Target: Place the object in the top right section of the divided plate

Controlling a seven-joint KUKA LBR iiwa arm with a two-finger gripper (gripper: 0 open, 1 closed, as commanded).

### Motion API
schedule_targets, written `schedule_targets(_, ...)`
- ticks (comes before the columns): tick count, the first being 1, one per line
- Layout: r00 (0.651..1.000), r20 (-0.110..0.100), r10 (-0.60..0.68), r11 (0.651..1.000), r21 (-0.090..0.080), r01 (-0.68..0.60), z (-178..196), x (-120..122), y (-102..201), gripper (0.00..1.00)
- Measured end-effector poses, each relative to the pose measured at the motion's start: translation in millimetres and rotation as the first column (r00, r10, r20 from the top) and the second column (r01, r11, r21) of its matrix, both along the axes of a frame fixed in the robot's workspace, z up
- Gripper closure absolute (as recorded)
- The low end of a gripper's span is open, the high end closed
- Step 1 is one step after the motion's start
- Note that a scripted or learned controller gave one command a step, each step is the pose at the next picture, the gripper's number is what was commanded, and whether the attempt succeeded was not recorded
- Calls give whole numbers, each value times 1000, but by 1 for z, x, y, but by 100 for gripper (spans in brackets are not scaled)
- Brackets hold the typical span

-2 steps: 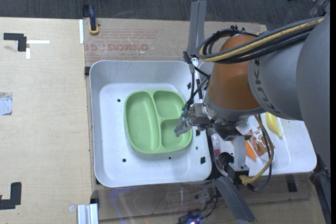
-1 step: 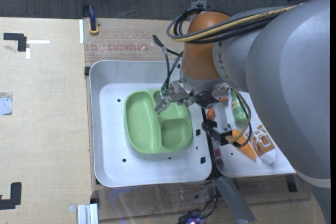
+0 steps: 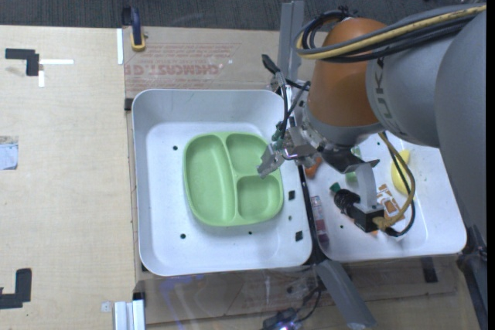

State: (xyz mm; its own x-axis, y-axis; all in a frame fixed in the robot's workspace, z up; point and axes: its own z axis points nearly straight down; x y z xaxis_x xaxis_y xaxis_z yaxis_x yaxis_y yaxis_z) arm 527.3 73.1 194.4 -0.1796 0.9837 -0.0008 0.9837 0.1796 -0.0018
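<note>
Two white bins side by side, left bin (image 3: 147, 189) and right bin (image 3: 441, 236), with the gripper (image 3: 272, 159) low over the left one. Open or closed? Cannot tell, too blurred at the tip. Anything in the grip? Cannot tell either.

Directly under the gripper: the right edge of the green divided plate (image 3: 209, 182), at its top right section (image 3: 246, 149). Rest of the plate spreading off to the gripper's left in the view.

Over to the gripper's right, in the right bin: a yellow piece (image 3: 399, 172) and a small green piece (image 3: 335, 187). Below and just right of the gripper, a dark reddish stick (image 3: 316, 214) along the wall between the bins.
</note>
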Motion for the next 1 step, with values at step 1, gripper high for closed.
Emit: schedule_targets(1, 996, 0, 92, 996, 1, -92, -3, -50, -23, 0)
